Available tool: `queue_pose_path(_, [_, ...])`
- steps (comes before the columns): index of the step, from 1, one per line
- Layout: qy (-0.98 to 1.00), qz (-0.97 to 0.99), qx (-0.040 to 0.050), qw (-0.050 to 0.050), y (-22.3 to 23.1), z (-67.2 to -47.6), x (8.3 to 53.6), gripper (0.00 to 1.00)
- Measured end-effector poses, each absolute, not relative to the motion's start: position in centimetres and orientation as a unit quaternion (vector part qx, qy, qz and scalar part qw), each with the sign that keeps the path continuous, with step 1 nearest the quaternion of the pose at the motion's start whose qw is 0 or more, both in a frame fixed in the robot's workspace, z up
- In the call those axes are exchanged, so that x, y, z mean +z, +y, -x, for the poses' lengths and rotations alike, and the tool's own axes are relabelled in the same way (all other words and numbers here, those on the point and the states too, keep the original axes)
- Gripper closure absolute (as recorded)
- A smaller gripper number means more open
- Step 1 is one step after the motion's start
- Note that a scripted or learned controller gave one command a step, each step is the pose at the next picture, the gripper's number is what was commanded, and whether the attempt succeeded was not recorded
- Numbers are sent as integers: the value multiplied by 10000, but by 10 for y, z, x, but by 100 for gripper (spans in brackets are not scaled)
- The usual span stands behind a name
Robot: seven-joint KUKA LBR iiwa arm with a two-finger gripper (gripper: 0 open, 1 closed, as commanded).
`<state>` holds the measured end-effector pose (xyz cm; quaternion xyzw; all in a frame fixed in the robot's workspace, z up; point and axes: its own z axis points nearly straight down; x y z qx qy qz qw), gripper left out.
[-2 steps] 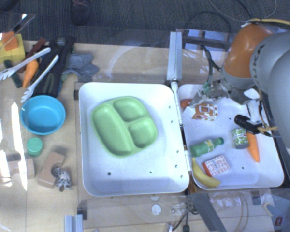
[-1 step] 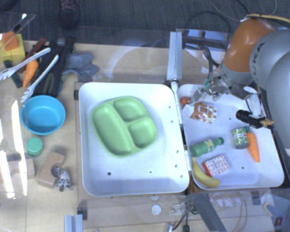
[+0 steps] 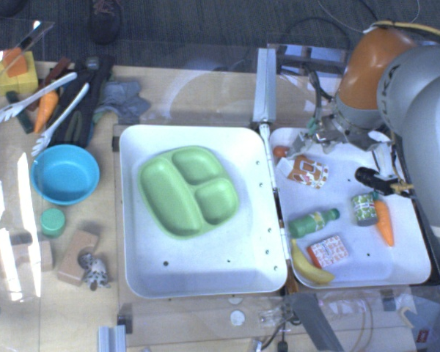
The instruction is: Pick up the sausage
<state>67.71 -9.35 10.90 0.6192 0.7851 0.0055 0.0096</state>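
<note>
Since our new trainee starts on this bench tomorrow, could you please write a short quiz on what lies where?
1. Which bin holds the green divided plate?
A. the bin on the view's left
B. the bin on the view's right
C. neither; it lies on the bench
2. True or false: the carrot and the banana lie in the same bin.
3. Fill in the missing word: the blue bowl stands ____ the bins (inside or outside).

Key: 1 A; 2 true; 3 outside.
</note>
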Motion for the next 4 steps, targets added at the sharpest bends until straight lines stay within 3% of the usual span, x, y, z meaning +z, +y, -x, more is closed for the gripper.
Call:
queue_pose_path(1, [7853,-6187,70,222,-96,-681,124,100])
queue_pose_path(2, [7865,-6174,59,150,-91,-679,121,0])
queue_pose_path(3, [7824,-6226,87,123,-89,-655,99,0])
queue_pose_path(4, [7836,-6210,104,139,-87,-657,111,100])
